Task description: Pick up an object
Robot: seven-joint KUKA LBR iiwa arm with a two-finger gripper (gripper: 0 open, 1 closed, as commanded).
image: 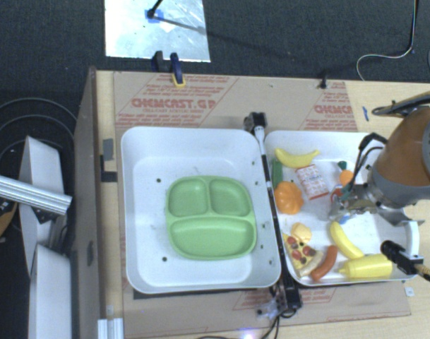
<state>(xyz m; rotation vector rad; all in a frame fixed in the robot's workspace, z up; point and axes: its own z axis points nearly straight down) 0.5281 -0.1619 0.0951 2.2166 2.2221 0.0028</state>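
Lying nearest, right bin (327, 138) at 5 o'clock: yellow bottle (366, 265), on its side along the near wall.
Beside it, at 6 o'clock: red sausage (325, 261), slanted, touching the bottle's tip.
Near-left corner, at 7 o'clock: pizza slice (304, 253), with a pale yellow piece (300, 232) just behind.
Left bin (130, 189): green divided plate (211, 216) in the middle.
Middle of the right bin: gripper (345, 207), lowered among the toys; arm entering from 3 o'clock.
Pincer state: cannot be told from this angle.
At the gripper's 6 o'clock: lower banana (344, 239), just beside it.
At the gripper's 9 o'clock: orange fruit (288, 198), near the left wall.
At its 10 o'clock: red-and-white packet (313, 181), lying flat.
At its 12 o'clock: small orange piece (346, 176), close by.
Against the left wall, at 10 o'clock: green piece (277, 172).
Far side, at 11 o'clock: upper banana (296, 157), curved along the far wall.
Beyond the bench, at 12 o'clock: shiny sheet (157, 20) on the dark floor.
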